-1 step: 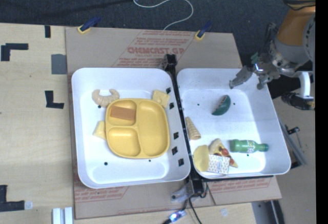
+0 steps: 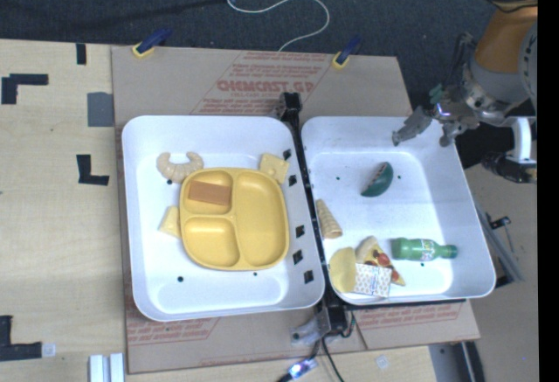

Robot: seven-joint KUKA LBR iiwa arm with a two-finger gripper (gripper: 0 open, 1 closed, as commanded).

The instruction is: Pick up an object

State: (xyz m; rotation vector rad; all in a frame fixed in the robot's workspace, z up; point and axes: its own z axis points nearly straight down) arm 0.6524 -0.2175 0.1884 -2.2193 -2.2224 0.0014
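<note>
I'm seeing the two grey fingers point(image 2: 409, 132) standing spread apart with nothing between them, and the gripper point(image 2: 425, 128) is hovering over the far right rim of the right-hand shallow white bin point(image 2: 454, 284). The dark green curved wedge point(image 2: 378, 180) is lying below it, well apart, on that bin's floor

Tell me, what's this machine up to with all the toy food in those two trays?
A robot arm is set to pick up an object from two white bins. Its gripper hangs over the top right corner of the right bin, open and holding nothing. Below it lie a green wedge, a green bottle, an ice cream cone and a few small food toys. The left bin holds a yellow divided plate with a brown slab in one compartment. No pick has happened yet.
</note>
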